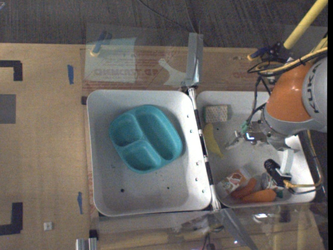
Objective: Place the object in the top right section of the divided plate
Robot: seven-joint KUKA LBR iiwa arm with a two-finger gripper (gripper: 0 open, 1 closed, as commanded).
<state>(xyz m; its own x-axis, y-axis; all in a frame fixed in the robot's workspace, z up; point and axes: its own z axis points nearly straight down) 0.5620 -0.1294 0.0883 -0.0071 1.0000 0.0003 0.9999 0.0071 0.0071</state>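
A teal divided plate (146, 137) lies in the left bin (104, 191) with nothing in its three sections. The right bin (229, 165) holds a yellow banana (212, 140) along its left wall, a pale green sponge (217, 113) at the back left, an orange carrot (258, 196) and a reddish sausage (244, 188) at the front, and a small printed carton (233, 181). My gripper (240, 137) hangs over the middle of the right bin, right of the banana. Nothing shows between its fingers.
A metal divider (200, 150) separates the two bins. A clear plastic sheet (135, 61) lies behind the left bin. The orange-banded wrist (294, 100) covers the right bin's back right part.
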